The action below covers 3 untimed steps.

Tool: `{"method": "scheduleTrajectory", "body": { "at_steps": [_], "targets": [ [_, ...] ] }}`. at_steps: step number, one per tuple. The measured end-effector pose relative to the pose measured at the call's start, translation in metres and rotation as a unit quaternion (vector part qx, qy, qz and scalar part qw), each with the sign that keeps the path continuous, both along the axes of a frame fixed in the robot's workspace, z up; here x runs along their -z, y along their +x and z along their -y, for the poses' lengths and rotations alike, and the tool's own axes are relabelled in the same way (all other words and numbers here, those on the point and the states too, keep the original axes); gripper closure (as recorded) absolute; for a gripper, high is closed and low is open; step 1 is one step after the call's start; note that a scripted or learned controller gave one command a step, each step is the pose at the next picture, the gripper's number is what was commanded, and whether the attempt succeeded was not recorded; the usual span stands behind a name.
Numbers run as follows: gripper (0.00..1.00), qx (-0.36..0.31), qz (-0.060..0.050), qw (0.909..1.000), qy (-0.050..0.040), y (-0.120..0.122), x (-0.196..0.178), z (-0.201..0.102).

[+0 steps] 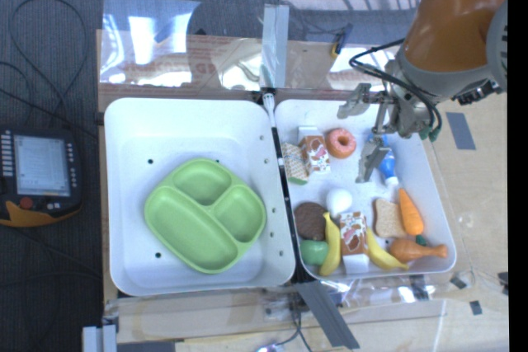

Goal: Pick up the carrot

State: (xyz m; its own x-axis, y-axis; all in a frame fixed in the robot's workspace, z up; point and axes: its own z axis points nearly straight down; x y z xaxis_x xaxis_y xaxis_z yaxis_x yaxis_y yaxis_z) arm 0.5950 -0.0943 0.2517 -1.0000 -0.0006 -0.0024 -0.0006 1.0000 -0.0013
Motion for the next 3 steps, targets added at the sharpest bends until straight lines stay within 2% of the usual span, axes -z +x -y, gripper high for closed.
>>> {"method": "scheduleTrajectory", "body": {
  "at_steps": [1,2,3],
  "targets": [
    [0.0,-0.051,0.002,0.9987,-0.001,-0.032,0.124,0.054],
    [0.0,-0.08,0.005,0.9968,-0.0018,-0.06,0.163,0.093],
    [1.0,-0.08,0.01,0.9967,-0.004,-0.056,0.149,0.092]
  ]
}}
